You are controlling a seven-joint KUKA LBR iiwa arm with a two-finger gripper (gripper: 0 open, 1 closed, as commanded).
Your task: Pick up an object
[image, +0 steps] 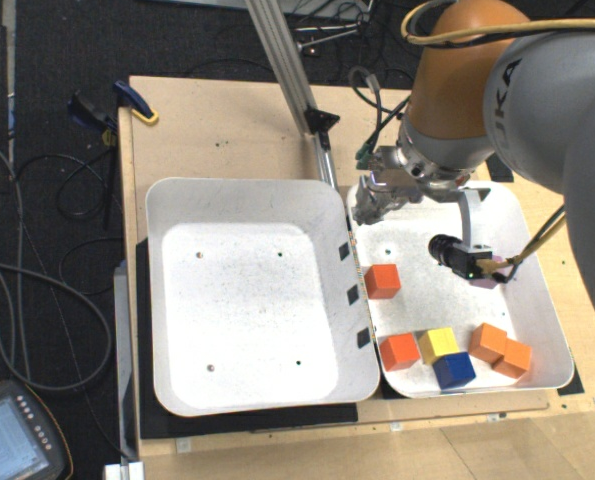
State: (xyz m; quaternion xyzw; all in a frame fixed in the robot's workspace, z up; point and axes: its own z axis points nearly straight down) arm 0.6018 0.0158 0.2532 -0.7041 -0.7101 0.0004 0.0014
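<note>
Several small cubes lie in the right bin (543,308). An orange cube (382,281) sits alone near the bin's left wall. Along the front edge are another orange cube (400,350), a yellow cube (439,343) and a blue cube (455,369), with two orange cubes (502,349) touching at the front right. My gripper (375,204) hangs over the bin's back left corner, behind the lone orange cube and apart from it. Nothing is visibly held in it.
The left bin (247,184) lies beside the right one, their walls meeting in the middle. A slanted metal strut (282,53) rises behind the bins. A black cabled part (459,255) juts from the wrist over the right bin. A blue and yellow clamp (135,102) lies on the bench's back left.
</note>
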